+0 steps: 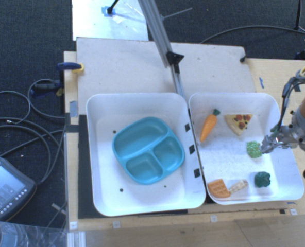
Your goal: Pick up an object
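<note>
The desk carries two shallow white bins side by side. The left bin holds a blue divided plate. The right bin holds the small items: a toy carrot near the dividing wall, a pizza slice toward the far side, a light green clump resembling grapes, a dark green piece resembling broccoli, and an orange waffle-like piece touching a pale stick-shaped piece along the near wall.

The arm enters from the right, and the pincer sits low in the right bin, its tip just beside the grapes on their right flank. Whether it touches them cannot be told. From this angle I cannot tell whether the pincer is apart or together, and nothing is seen held in it.

Judgement: the step in hand is the approach to a grasp, with the grapes the likeliest target. The tip appears offset to one side of them instead of centred over them. A sound grasp calls for the pincer to straddle the clump before closing and to descend close to the bin floor, since the item is low and rounded and could roll or squirt out sideways. The broccoli lies near, so a sideways nudge could push the grapes toward it. The lift should be confirmed only once the item rises with the pincer.
</note>
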